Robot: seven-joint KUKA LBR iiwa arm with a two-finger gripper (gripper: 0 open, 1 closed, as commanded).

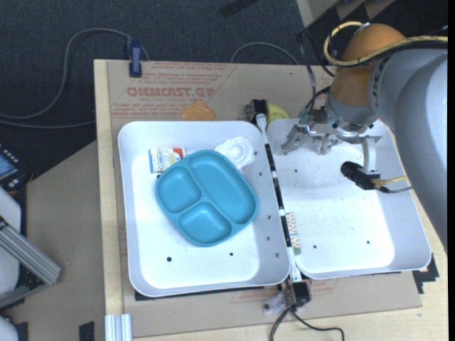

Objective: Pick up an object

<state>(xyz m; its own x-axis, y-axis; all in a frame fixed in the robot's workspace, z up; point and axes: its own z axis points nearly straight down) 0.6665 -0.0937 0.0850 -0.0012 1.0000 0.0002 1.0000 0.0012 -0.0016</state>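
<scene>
A blue divided plate (206, 197) lies in the middle of the left bin (142, 261). Behind it are a small white carton with red and blue print (165, 158) and a white round cup (235, 151), which touches the plate's far rim. My gripper (306, 145) hangs over the far left corner of the right bin (355, 247), close to the divider between the bins. It is open, with only the white bin floor showing between its metal fingers (288, 143).
A yellow object (276, 112) and an orange object (197, 110) lie on the board behind the bins. A black connector with a cable (357, 174) sticks out from the wrist over the right bin. The arm's grey body covers the bin's far right side.
</scene>
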